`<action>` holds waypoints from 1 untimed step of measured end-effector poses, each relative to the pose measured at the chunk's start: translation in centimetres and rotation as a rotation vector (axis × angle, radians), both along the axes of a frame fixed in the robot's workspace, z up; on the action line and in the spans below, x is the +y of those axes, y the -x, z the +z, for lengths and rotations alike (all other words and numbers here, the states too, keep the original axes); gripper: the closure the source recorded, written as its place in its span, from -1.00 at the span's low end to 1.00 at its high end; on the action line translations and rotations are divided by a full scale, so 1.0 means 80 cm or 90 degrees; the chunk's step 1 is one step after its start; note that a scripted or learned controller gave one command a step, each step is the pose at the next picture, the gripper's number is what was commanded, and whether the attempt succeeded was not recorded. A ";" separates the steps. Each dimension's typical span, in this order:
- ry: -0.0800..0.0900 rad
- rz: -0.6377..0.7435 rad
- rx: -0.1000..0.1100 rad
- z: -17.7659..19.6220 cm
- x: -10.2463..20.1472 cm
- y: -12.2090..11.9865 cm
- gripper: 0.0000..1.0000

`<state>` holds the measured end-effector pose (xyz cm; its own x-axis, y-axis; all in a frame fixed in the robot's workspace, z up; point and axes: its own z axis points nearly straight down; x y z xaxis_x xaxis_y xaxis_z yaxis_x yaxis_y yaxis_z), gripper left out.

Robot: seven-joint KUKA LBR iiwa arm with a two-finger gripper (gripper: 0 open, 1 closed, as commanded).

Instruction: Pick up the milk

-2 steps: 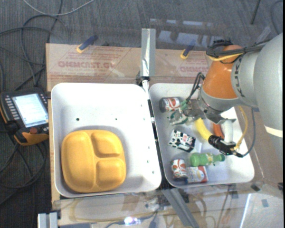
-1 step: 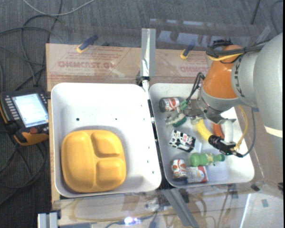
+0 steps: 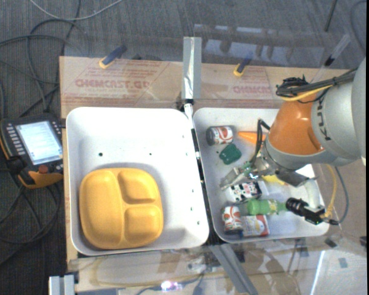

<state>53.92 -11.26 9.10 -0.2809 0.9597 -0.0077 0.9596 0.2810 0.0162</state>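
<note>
The milk [image 3: 245, 191] is a small white carton with black cow patches, lying in the right bin [image 3: 204, 183] near its middle. My gripper [image 3: 238, 177] hangs just above and to the left of the carton, close to its top edge. The grey arm with its orange band [image 3: 293, 131] reaches in from the right and covers the bin's right part. Nothing shows as held in the gripper.
Around the milk lie a red-white can [image 3: 220, 134], a dark green piece [image 3: 230, 153], an orange carrot [image 3: 248, 137], a green bottle [image 3: 262, 208], another can [image 3: 232, 217] and a flat packet [image 3: 256, 227]. A yellow divided tray [image 3: 120, 208] sits in the left bin [image 3: 129, 128].
</note>
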 end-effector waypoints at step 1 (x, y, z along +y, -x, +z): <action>0.003 0.069 -0.003 0.001 0.009 0.060 -1.00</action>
